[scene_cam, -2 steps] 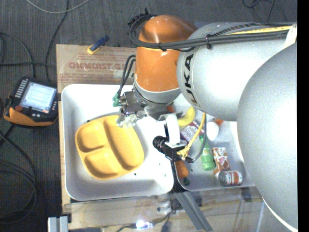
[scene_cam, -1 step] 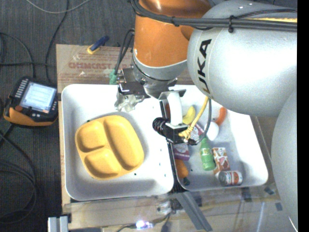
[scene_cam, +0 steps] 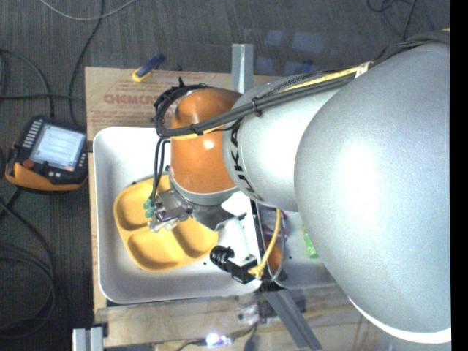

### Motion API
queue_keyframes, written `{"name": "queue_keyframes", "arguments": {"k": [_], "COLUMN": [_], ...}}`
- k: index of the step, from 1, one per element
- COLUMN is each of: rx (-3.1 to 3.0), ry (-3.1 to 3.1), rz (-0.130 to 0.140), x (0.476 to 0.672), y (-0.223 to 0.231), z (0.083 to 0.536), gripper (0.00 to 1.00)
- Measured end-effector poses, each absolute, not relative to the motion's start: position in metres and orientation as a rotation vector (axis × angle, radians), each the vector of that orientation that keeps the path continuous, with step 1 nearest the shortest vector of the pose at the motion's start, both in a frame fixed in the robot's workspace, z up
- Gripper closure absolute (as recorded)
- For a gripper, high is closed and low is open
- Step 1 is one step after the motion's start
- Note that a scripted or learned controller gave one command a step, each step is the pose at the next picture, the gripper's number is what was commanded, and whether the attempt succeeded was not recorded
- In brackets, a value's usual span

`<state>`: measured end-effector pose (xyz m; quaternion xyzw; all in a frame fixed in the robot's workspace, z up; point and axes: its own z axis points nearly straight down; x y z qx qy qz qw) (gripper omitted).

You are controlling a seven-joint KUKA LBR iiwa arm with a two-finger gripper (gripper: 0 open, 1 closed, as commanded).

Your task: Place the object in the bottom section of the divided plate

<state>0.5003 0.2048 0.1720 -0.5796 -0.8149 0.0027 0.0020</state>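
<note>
**Arm low over the yellow plate in the left bin**

You're looking down on the grey arm [scene_cam: 351, 174], and it fills most of your right side, with its orange band [scene_cam: 199, 148] hanging right over the left bin [scene_cam: 110, 196]. Below that band the gripper [scene_cam: 162, 214] sits down over the yellow divided plate [scene_cam: 139, 229], about where the plate's ridges meet. You can make out small green-tipped bits at the gripper's left edge, but whether it is apart, together or clamped on something, you can't tell from up here; the wrist hides it. The object you're meant to place can't be picked out for sure either. The plate lies in the left bin, toward its lower half, and its bottom section [scene_cam: 157, 253] shows plain yellow. To your far left, a handheld controller [scene_cam: 50, 154] with a lit screen rests on the floor. A small blue and yellow tool [scene_cam: 148, 67] lies on the board above the bin.
</note>
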Motion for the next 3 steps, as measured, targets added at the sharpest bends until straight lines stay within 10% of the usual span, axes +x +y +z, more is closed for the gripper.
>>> {"name": "queue_keyframes", "arguments": {"k": [1, 2, 3], "rx": [-2.093, -1.976, -2.109], "ry": [-2.346, -2.437, -2.332], "rz": [0.006, 0.01, 0.005], "x": [0.507, 0.485, 0.485], "y": [0.201, 0.209, 0.21], "z": [0.344, 0.185, 0.433], "gripper": [1.0, 1.0, 1.0]}}
